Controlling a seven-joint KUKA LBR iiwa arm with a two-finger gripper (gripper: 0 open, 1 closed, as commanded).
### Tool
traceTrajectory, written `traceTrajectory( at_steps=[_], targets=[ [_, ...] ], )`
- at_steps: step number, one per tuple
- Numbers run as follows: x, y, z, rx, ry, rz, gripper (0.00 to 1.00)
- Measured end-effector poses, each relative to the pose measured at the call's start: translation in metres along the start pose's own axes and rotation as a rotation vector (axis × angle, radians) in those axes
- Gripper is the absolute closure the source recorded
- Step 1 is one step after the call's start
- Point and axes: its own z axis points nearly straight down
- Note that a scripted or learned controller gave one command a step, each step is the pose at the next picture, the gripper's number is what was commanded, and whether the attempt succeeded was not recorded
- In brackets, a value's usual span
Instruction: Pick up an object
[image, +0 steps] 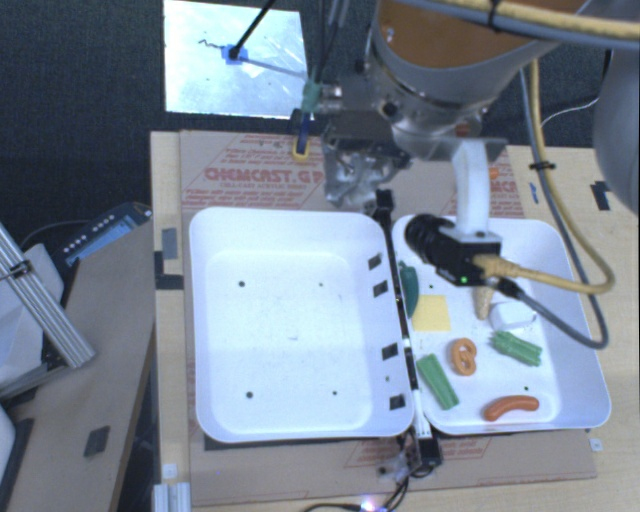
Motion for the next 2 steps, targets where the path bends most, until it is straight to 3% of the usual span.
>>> traceTrajectory(
  at_steps=[1, 2],
  targets=[
    [0.022, -0.010, 0.007, 0.005, -0.003, 0.004, 1.00],
    [-0.029, 0.014, 0.068, 0.009, -0.008, 0.014, 1.00]
  ],
)
